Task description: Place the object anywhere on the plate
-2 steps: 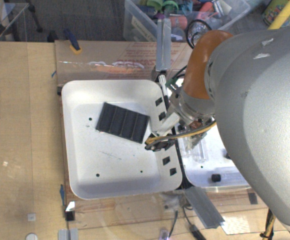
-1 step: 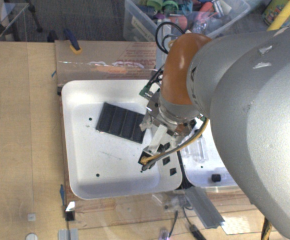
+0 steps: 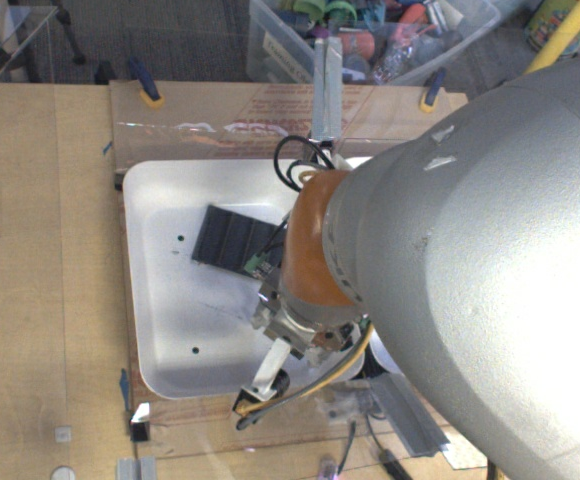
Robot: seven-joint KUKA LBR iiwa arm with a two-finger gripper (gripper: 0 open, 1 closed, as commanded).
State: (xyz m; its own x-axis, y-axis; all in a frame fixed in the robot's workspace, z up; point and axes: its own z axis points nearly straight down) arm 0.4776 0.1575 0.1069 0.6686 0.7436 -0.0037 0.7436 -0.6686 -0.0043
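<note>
Dark flat object, perhaps ribbed

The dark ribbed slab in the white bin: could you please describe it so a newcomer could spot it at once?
Find the shallow white bin left of the big grey arm. In its upper middle, beside the arm's orange band, lies the dark ribbed slab, flat and slightly tilted. It is the one black rectangular thing on the white floor.

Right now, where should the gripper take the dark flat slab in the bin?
Probably across the slab's short width near its exposed left end, coming straight down. It lies flat and tilted on the white bin floor; its right end sits under the arm.
</note>
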